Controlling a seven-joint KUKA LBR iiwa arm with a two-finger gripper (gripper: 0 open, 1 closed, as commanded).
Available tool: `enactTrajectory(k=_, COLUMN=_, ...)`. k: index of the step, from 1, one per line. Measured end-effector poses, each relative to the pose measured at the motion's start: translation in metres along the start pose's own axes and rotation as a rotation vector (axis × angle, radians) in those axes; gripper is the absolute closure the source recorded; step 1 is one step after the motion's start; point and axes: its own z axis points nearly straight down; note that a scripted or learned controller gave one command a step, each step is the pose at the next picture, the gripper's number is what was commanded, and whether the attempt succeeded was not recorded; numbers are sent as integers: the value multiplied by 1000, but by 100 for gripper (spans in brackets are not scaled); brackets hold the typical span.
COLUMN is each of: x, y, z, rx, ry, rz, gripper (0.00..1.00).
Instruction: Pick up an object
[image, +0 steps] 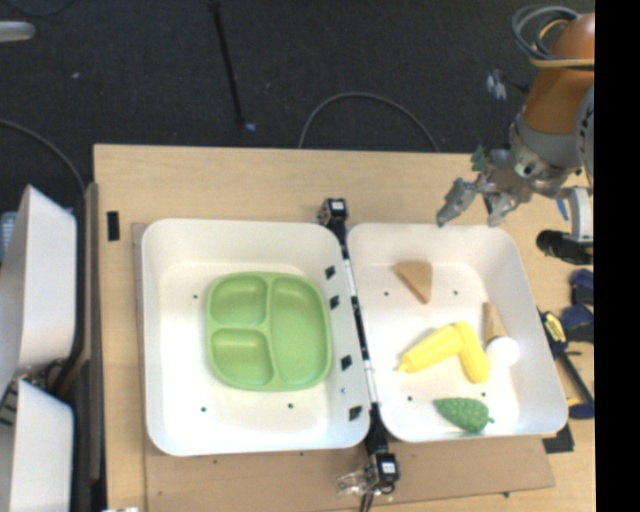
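Observation:
My gripper (474, 206) hangs open above the far edge of the right bin (520, 265), with nothing between its fingers. In that bin lie a tan wedge (414, 279), a yellow corn-like piece (436, 348) joined to a second yellow piece (473, 357), a tan cone with a white ball (497, 335), and a green bumpy object (462, 413) near the front. The tan wedge is the closest of them to the gripper, lying below and to its left.
The left bin (170, 270) holds a green divided tray (268, 331). Black clips (347, 330) line the seam between the bins. Blue and black tools (578, 290) lie on the bench right of the right bin. White boxes (40, 290) stand at the far left.

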Motion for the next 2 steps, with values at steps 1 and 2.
enactTrajectory(k=1, x=3, y=5, z=61, rx=0, ry=0, rz=-2, gripper=0)
enactTrajectory(k=2, x=6, y=4, z=123, rx=2, ry=1, rz=-3, gripper=0)
